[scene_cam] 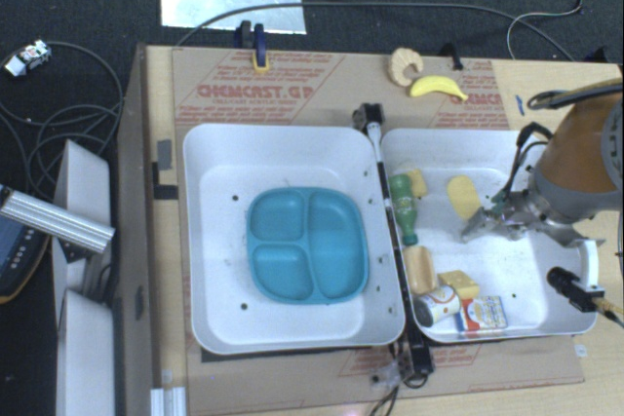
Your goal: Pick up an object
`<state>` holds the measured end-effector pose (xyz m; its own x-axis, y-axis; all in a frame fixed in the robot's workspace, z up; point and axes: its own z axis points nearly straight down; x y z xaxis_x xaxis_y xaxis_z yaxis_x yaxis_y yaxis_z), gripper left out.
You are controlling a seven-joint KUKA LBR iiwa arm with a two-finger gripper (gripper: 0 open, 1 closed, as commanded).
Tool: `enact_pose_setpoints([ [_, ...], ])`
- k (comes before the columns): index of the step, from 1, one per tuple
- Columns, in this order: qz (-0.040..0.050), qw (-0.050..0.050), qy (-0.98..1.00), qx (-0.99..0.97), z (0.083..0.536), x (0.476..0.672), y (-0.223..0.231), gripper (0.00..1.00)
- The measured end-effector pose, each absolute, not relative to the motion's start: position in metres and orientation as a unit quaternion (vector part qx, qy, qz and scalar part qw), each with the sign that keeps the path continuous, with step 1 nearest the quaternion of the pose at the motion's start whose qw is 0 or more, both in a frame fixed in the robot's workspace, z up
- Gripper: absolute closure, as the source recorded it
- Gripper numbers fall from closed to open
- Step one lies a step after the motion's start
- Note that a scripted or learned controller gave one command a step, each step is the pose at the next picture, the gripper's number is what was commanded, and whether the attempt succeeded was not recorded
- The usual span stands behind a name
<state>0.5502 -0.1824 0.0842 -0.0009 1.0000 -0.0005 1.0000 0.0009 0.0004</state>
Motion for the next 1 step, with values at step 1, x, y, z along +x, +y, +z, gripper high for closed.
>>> enact_pose_setpoints([
  [1, 0.0013, 0.001, 0.709, 0.705, 0.085, 0.6142, -0.1428, 0.0],
])
